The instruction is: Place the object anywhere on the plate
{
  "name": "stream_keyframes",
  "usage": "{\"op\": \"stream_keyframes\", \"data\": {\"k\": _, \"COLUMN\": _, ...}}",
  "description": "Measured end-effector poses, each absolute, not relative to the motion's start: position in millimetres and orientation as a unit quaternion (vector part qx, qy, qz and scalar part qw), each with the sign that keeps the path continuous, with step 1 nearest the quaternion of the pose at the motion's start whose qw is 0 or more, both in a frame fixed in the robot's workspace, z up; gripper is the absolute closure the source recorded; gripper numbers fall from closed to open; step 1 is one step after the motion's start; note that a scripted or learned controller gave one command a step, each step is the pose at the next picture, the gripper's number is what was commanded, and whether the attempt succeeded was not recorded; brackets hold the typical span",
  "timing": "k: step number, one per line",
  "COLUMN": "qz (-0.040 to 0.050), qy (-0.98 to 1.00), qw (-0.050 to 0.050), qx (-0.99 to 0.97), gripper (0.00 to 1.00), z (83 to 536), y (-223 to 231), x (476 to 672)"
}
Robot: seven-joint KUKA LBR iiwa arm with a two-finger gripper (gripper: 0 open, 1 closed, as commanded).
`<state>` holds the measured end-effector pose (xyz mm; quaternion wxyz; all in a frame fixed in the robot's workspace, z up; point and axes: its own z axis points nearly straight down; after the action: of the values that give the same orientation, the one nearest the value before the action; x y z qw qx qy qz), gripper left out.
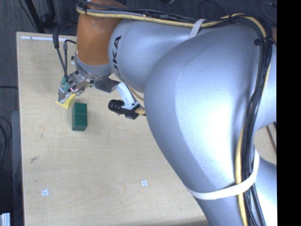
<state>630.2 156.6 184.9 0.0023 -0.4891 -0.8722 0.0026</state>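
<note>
Though partly hidden, one yellow block [66, 100], one green block [79, 116].

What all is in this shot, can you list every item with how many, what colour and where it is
Wooden bench top: one, pale tan, across the left and bottom of the view.
Green block: one, dark green, lying on the bench top at left, just below and right of the gripper.
Yellow object: one, yellow, at the gripper's tip at upper left; too small to tell if it is gripped or only touched.
Small markers: two, pale, on the bench top near the bottom.
Cables: several, black and yellowish, running along the arm.
Arm: one, grey with an orange band, reaching in from the right.
Gripper: one, dark metal, at upper left over the yellow object.
</note>
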Motion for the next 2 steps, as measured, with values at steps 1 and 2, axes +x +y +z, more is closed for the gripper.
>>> {"op": "stream_keyframes", "data": {"k": 1, "qz": 0.0032, "qy": -0.891, "qw": 0.004, "qx": -0.453, "gripper": 1.0, "z": 189.5, "y": 103.0, "x": 638.3}}
{"op": "stream_keyframes", "data": {"k": 2, "qz": 0.0021, "qy": -0.88, "qw": 0.002, "qx": -0.474, "gripper": 1.0, "z": 190.0, "y": 44.3, "x": 656.7}}
